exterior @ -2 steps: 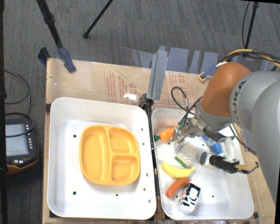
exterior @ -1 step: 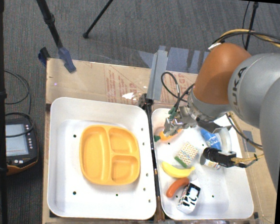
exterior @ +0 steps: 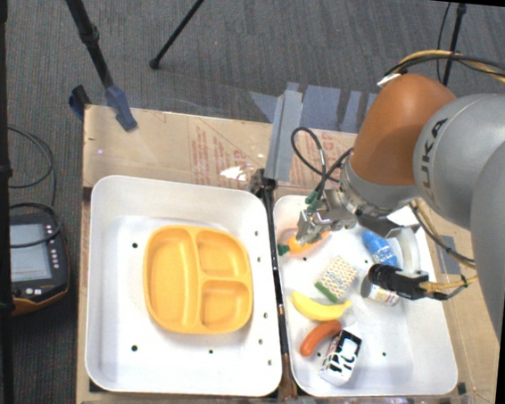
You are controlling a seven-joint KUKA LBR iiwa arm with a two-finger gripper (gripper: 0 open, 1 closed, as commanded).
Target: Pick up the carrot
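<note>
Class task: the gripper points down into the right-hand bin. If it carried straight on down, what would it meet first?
Most likely the carrot, which lies directly under the gripper near the right bin's left wall. Depth is hard to judge from this slanted view, so the two may already be touching.

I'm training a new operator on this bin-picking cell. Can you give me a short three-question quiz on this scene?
1. True or false: the yellow tray lies in the left bin.
2. Which lies nearest the gripper? A) banana B) carrot C) sausage
3. Fill in: the banana lies between the sausage and the checkered ____.

Key: 1 true; 2 B; 3 packet.
</note>
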